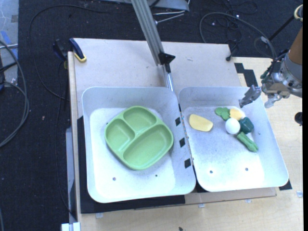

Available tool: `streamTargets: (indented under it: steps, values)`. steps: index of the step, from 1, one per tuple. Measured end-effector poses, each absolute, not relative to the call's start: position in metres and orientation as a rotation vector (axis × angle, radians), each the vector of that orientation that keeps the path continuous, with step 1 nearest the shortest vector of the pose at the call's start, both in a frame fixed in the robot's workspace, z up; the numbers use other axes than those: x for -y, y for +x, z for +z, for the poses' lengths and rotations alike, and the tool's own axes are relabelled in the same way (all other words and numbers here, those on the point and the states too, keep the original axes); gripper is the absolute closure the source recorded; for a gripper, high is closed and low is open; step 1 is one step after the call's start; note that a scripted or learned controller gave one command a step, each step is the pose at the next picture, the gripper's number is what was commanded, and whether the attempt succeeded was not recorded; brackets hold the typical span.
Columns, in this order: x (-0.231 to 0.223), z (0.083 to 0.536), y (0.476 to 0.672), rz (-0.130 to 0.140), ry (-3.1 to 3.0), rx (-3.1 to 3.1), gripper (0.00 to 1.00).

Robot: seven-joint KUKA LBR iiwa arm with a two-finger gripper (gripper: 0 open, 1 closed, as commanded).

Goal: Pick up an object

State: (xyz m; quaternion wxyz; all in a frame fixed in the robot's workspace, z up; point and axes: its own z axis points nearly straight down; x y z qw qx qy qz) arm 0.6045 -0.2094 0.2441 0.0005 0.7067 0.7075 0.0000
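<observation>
glossy green plastic plate (139, 137), three moulded compartments, rounded edges.

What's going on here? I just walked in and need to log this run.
The robot arm's hand is over the far right edge of the right bin, above a cluster of small toys: a white ball, green pieces and a yellow piece. Nothing is between its fingers. The left bin holds a green divided plate.

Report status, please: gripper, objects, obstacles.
Gripper above right bin's far edge, fingers open, holding nothing. Toy cluster below it, untouched. Nothing in the way.
</observation>
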Motion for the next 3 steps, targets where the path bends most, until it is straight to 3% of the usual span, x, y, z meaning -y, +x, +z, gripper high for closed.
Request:
streamTargets:
  steps: [2,3]
  values:
    - [0.204,0.132,0.622,0.006,2.208,-2.221,0.0]
    - [0.204,0.124,0.62,0.002,2.216,-2.223,0.0]
